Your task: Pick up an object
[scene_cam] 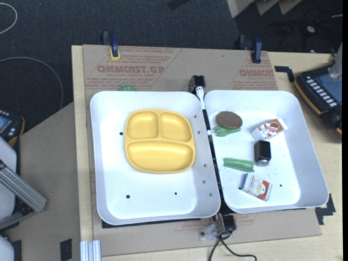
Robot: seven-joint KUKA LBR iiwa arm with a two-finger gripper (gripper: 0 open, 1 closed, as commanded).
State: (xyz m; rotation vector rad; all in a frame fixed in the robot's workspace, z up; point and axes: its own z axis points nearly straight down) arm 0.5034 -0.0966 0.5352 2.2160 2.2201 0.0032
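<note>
Objects crowd the right bin (304,145): a low grasp could slip off the flat packets (255,187), or snag the green piece (238,164) near the black block (262,151); hand state: cannot tell.

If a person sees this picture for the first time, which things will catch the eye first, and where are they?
The yellow divided plate stands out most, lying alone in the left bin. Next comes the cluster of small things in the right bin: a brown disc near its top left, two red and white packets, a black block and a green stick.
</note>
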